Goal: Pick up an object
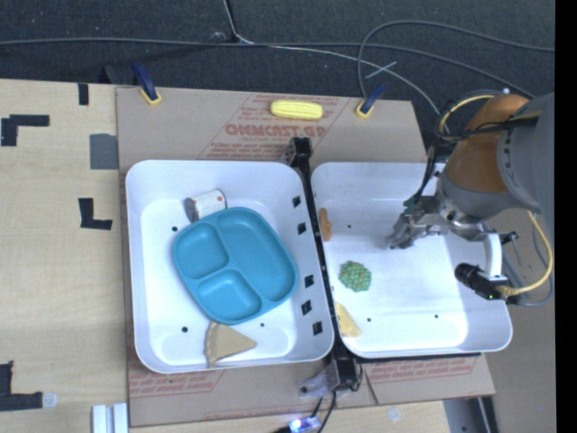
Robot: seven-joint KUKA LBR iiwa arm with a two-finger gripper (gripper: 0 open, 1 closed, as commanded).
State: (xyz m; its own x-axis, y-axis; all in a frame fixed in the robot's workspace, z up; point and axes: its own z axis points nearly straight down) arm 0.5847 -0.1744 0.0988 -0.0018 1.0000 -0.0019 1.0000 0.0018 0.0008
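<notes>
grey hand [403,234] low over right bin [451,332], apart from green object [355,276].

Bench [54,269] bears cardboard [252,124] under two bins [144,242].

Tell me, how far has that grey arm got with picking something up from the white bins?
Nothing looks picked up yet. The gripper hangs low over bare floor in the right white bin, with nothing visible between its fingers. The small green bumpy ball lies nearby, apart from it. The blue divided plastic plate sits in the left white bin. Left to do: reach an object, grip it and lift it.
</notes>
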